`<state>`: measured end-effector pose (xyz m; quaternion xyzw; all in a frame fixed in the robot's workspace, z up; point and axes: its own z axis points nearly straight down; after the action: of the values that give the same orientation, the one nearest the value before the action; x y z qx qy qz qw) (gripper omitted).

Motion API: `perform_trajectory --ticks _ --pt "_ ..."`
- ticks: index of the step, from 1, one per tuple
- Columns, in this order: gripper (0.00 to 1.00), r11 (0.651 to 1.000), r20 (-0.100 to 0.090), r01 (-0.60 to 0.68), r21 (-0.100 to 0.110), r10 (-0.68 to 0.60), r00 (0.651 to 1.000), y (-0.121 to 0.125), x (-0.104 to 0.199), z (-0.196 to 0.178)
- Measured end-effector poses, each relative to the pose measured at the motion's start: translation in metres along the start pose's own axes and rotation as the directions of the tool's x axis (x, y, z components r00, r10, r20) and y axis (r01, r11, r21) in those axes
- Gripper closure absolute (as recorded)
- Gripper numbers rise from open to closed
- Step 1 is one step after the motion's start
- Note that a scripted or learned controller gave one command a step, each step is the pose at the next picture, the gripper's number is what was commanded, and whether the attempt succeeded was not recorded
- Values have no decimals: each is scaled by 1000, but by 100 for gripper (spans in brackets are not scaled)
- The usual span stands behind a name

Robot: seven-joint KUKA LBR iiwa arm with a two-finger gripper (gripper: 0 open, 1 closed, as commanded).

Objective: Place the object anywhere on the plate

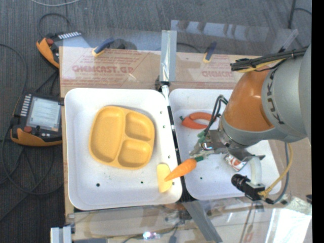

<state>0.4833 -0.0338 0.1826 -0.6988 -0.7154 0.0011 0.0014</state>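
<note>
Sitting in left bin: one yellow three-compartment plastic plate point(122, 136). Lying right of plate: one orange toy carrot point(180, 169), one yellow piece point(163, 178). Reaching from right, end effector point(200, 152) gripping carrot's green end.

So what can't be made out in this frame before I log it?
- Fingers' state: the gripper is too small and cluttered to read in the camera view.
- Carrot: grip unclear; its green end meets the gripper.
- Orange object in the right bin: partly hidden by the arm.
- Yellow piece beside the plate: identity unclear.
</note>
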Motion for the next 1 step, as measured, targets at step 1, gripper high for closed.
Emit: perform_trajectory --ticks 1 --pt "100 998 3 58 0 -58 998 61 97 -24"
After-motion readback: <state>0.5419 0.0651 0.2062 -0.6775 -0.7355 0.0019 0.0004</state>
